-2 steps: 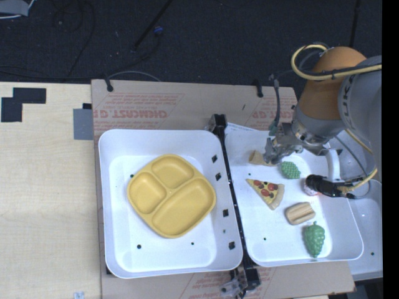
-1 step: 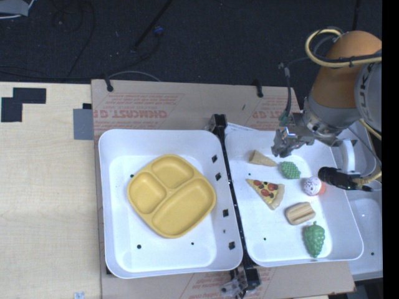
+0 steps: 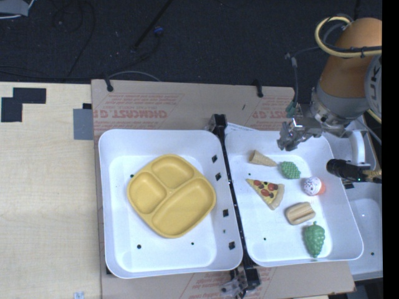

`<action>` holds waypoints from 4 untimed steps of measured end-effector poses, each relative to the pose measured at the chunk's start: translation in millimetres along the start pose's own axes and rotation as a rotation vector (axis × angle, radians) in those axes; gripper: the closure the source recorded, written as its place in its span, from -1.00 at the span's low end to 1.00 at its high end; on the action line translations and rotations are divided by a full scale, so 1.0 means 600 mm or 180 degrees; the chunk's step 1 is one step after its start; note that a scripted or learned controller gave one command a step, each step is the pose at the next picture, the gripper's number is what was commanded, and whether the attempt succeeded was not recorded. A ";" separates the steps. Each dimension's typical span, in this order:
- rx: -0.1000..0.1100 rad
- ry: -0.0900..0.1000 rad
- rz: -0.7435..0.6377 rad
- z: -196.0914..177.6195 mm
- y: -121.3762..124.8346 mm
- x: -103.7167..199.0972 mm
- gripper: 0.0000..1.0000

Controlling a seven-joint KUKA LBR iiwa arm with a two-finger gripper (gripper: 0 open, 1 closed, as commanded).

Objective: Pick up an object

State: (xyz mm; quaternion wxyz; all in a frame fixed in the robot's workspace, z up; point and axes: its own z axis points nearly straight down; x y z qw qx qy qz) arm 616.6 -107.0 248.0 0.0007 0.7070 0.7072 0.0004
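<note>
The right bin (image 3: 349,229) holds several toy foods: a tan cone (image 3: 262,159), a small green piece (image 3: 289,169), a pizza slice (image 3: 267,192), a white and red ball (image 3: 312,185), a bread roll (image 3: 300,213) and green grapes (image 3: 315,238). My gripper (image 3: 290,137) hangs over the bin's back edge, up and to the right of the cone, with nothing seen between its fingers. The orange band of the arm (image 3: 352,55) rises behind it.
The left bin (image 3: 118,167) carries a yellow divided plate (image 3: 172,195). A black divider (image 3: 225,185) runs between the bins. Cardboard (image 3: 187,104) lies under both. A black fixture (image 3: 346,169) sticks in at the right bin's rim.
</note>
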 end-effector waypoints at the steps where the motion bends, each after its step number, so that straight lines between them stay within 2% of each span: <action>1: 0.0020 0.0006 -0.0008 0.010 -0.040 0.060 1.00; 3: 0.0024 0.0006 -0.0014 0.026 -0.107 0.241 1.00; 4: 0.0031 0.0005 -0.0015 0.046 -0.162 0.319 1.00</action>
